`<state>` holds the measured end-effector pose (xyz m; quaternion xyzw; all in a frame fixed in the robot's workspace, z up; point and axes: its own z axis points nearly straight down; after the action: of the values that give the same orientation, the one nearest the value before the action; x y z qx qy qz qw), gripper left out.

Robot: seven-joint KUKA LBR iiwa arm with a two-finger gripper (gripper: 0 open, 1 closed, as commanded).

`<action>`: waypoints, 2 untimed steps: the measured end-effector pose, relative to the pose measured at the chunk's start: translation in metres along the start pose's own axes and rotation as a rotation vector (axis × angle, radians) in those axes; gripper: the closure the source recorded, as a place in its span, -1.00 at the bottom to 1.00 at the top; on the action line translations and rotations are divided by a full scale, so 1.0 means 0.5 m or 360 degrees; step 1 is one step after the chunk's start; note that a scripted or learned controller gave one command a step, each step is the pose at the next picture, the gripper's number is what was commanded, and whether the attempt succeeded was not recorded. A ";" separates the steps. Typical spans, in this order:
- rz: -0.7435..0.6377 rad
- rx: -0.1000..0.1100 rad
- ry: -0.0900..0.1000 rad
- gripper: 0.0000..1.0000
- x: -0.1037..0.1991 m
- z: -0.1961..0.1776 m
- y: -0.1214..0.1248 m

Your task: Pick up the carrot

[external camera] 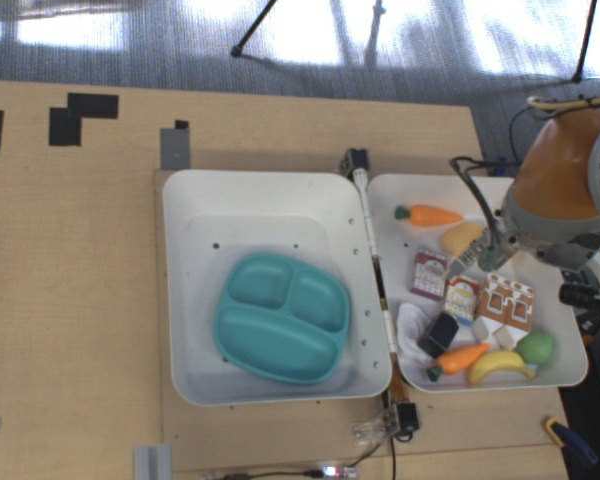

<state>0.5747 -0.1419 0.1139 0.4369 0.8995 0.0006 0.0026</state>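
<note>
Jaws first: from my remote seat I cannot tell how they stand, since the gripper (477, 257) shows as a small grey-and-pale blur under the arm's wrist. It hangs over the right bin (577, 366), just beside a pale yellow rounded piece (461, 237) and above a cluster of small printed cartons. Nothing I can see sits between its tips.

Two carrots lie in that bin. The upper carrot (432, 215) is a smooth orange cone with a green cap, lying on its side near the bin's far edge, near the gripper but apart from it. The lower carrot (460, 359) is also orange with a green end, lying near the front edge and touching a glossy yellow banana (500, 367). A round green fruit (536, 348) sits just beside the banana's right end.

Among the cartons I see a purple-and-white pack (430, 273), a brown-and-white waffle-patterned box (507, 303), and a small black block (441, 333) resting on crumpled white material.

Above the gripper, the arm (563, 180) bulges as a glossy orange dome with grey casing.

Over in the left bin (195, 208), a teal divided plate (282, 317) with three compartments lies flat, tilted askew. Both bins rest on a pale wooden bench (70, 288).
</note>
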 end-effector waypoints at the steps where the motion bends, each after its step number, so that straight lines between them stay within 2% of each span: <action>1: -0.0117 -0.0003 0.0000 1.00 0.008 -0.148 0.134; 2: -0.0115 -0.0001 0.0001 -1.00 0.008 -0.147 0.133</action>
<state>0.6242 -0.0976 0.1874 0.4041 0.9147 0.0009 0.0024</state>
